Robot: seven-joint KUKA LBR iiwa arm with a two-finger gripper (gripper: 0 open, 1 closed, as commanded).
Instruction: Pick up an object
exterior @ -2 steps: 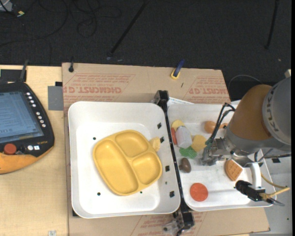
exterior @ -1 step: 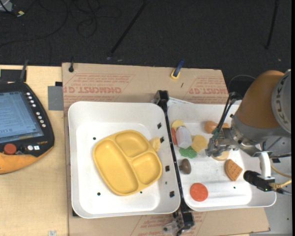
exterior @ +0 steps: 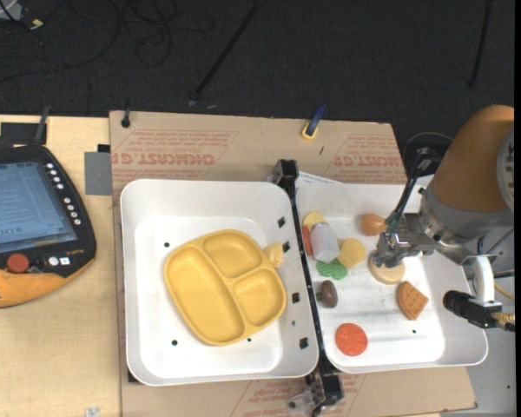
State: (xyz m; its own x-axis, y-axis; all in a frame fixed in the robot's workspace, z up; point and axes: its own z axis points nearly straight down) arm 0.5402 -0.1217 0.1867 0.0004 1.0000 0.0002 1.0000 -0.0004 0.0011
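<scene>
Right now the gripper (exterior: 389, 252) hangs low in the right white bin (exterior: 434, 341), directly over a round tan disc-shaped toy (exterior: 387, 273).
Whether it is wide or narrow I cannot tell. Likely light, stiff plastic, the disc should be pinched across its edges. Near it lie a waffle-brown biscuit piece (exterior: 412, 300), an orange ball (exterior: 372, 224) and a red disc (exterior: 352, 339); the left bin (exterior: 148, 233) holds a yellow divided tray (exterior: 224, 285).

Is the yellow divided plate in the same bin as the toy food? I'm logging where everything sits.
No, the yellow divided plate lies in the left bin, while the toy food pieces such as the red disc lie in the right bin.
</scene>
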